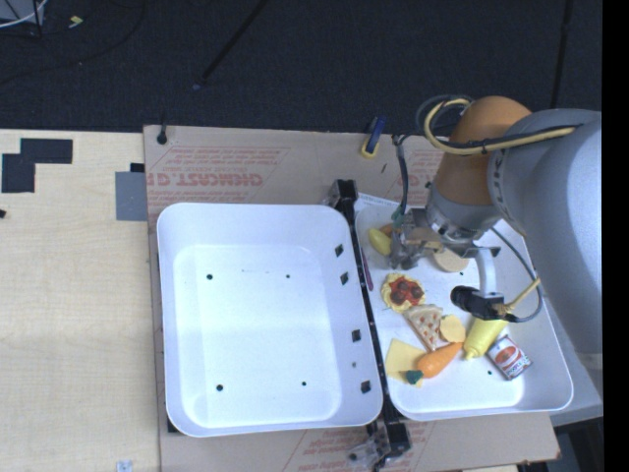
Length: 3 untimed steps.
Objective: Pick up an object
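My gripper (pixel 405 257) hangs low over the back of the right bin (pixel 545 391), just right of a yellow banana-like piece (pixel 379 239) and just above a round pizza toy (pixel 403 290). Its fingertips are too small and dark to read. Further forward lie a waffle wedge (pixel 426 324), an orange carrot (pixel 438 360), a yellow cheese slab (pixel 400 357), a yellow bottle (pixel 481 337) and a red-and-white can (pixel 508 359). A pale round disc (pixel 452 260) peeks out beside the wrist.
The left bin (pixel 257 318) sits beside the right one, a black clamp strip (pixel 356 293) running between them. The grey arm (pixel 560 224) covers the right bin's back right corner. A blue-and-yellow clip (pixel 371 139) stands on the cardboard behind.
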{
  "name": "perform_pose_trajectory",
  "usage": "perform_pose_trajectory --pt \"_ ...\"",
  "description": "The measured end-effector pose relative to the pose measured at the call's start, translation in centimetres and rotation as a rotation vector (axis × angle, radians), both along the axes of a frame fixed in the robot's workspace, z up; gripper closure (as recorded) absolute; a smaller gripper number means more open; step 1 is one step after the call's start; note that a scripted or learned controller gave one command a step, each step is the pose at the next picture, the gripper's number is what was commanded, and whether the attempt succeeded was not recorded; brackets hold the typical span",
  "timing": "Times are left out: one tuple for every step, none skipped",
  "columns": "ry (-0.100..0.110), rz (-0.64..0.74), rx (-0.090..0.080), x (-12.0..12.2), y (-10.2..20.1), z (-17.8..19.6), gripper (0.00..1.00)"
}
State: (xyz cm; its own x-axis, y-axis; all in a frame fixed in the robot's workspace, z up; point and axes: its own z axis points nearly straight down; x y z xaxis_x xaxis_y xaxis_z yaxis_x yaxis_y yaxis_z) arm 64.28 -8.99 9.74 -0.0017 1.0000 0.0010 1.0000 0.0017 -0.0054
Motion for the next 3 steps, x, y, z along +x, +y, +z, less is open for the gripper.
perform_pose_trajectory --pt "-0.022 0.005 0.000 0.3 7.9 27.9 1.00" --pt "-0.013 0.011 0.003 0.1 19.4 36.5 1.00" --pt "-0.006 0.005 0.001 -3.6 24.2 40.1 1.00"
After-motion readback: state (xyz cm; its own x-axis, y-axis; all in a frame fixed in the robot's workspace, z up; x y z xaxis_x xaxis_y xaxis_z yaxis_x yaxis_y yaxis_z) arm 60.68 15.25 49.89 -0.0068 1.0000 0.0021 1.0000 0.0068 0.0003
